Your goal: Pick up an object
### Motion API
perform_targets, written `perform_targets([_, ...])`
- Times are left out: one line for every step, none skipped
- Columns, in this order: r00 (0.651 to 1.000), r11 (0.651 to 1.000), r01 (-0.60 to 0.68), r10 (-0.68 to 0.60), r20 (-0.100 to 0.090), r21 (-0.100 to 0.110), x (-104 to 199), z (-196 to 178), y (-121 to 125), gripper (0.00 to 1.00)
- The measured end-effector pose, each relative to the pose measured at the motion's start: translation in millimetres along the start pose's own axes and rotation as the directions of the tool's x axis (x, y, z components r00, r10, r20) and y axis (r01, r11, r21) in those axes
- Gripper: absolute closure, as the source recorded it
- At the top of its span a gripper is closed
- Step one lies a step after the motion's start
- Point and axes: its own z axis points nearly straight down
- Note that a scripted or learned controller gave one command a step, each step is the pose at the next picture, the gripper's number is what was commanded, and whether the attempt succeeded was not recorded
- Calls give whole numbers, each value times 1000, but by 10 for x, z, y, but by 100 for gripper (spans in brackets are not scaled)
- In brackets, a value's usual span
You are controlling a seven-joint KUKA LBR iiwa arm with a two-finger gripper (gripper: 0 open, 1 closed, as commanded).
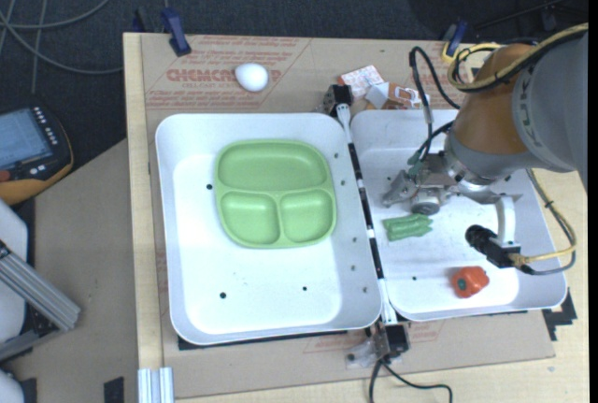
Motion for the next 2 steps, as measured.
perform_targets([1000, 1000, -1, 1, 0, -3, 0, -104, 7, 100])
perform_targets([1000, 1000, 3, -3, 0, -4, 743, -1011, 128, 100])
